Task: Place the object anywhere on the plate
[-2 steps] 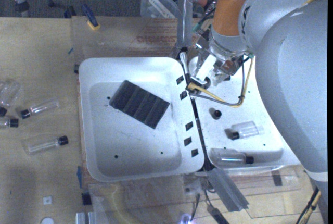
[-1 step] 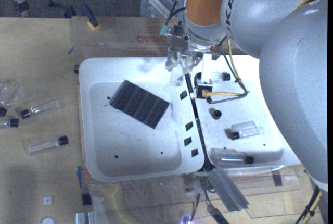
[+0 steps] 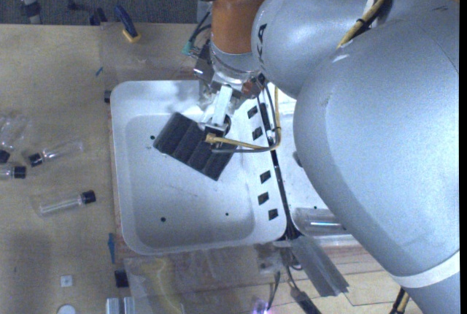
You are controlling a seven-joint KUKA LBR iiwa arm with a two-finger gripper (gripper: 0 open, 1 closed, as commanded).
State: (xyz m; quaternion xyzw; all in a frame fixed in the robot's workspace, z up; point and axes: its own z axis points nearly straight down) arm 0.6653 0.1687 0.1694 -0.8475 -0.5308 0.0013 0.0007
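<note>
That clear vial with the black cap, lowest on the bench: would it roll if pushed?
Probably: the vial lies on its side, a cylinder on the bench, so a sideways push should roll it. It looks empty, likely light.

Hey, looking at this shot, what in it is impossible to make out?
- Right bin, camera view: almost all of it lies under the arm, so its contents cannot be told.
- Left bin: the floor beneath the wrist is covered.
- Dark specks on the left bin's floor: too small to identify.
- Clear tubes on the bench: blurred, and cut off by the picture's left edge.
</note>
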